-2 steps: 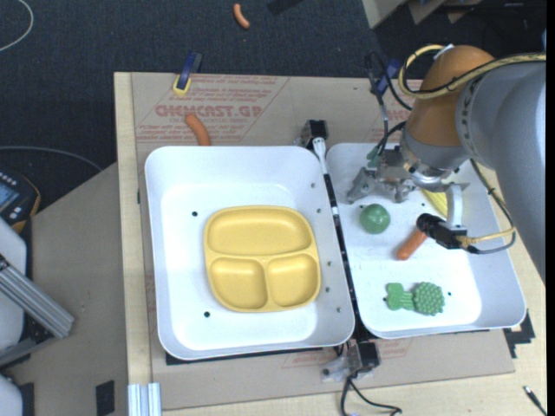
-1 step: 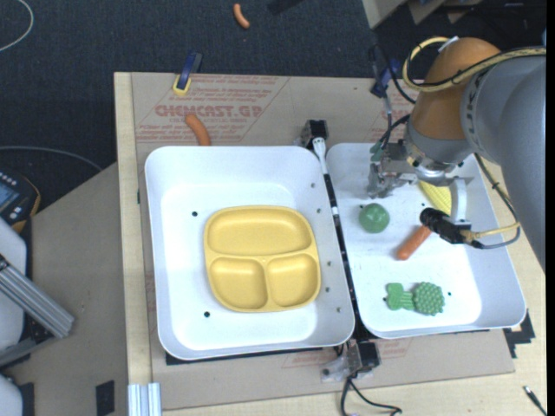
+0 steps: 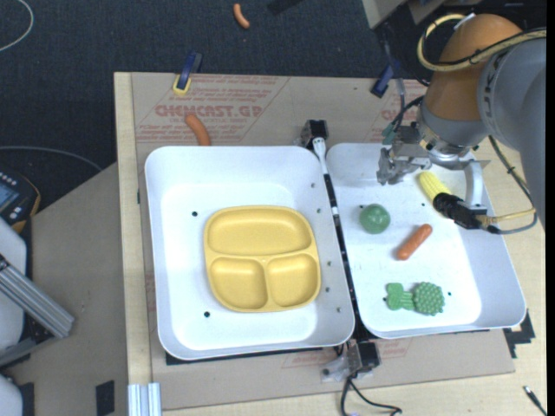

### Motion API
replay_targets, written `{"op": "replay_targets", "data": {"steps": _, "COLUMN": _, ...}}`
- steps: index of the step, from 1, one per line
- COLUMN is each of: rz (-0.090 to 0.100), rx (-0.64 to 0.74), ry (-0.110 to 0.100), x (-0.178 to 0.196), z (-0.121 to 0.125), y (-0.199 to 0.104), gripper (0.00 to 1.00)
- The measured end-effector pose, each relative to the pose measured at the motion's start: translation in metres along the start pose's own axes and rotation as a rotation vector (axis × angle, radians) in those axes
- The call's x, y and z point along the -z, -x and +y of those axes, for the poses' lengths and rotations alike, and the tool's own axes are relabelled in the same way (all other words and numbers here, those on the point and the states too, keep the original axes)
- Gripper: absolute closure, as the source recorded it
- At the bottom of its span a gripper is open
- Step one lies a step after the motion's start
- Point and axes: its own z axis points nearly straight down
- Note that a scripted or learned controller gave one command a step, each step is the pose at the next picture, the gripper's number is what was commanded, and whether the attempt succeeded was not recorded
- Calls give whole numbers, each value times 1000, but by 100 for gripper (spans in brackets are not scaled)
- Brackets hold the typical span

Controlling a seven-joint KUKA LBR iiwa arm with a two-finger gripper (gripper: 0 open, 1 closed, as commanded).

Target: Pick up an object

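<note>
Orange and grey, the arm [image 3: 473, 68] is reaching in from the right and hanging its gripper [image 3: 395, 167] over the far end of the right-hand bin [image 3: 494, 293]. From where I am standing I cannot tell whether that gripper is open or closed, and nothing is showing in its grasp. Just beside it, toward the arm's side, a yellow corn cob [image 3: 431, 185] is lying at a slant on the bin floor. A little nearer to me, a round green ball [image 3: 375, 218] is sitting close to the bin's left wall, and an orange sausage [image 3: 414, 242] is lying tilted just to the right of it. At the near end a green broccoli piece [image 3: 416, 298] is resting on its side. The left-hand bin [image 3: 169, 232] is holding a yellow divided plate [image 3: 261, 257] in its middle. Beyond the bins, another orange sausage [image 3: 199, 129] is lying on the board.
</note>
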Motion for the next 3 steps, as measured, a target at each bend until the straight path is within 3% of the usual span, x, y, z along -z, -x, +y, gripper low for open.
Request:
{"op": "replay_targets", "data": {"steps": 2, "rz": 0, "rx": 2, "ry": 0, "x": 88, "z": 9, "y": 9, "gripper": 100}}
{"op": "replay_targets", "data": {"steps": 3, "rz": 3, "rx": 6, "ry": -7, "x": 98, "z": -8, "y": -40, "gripper": 100}}
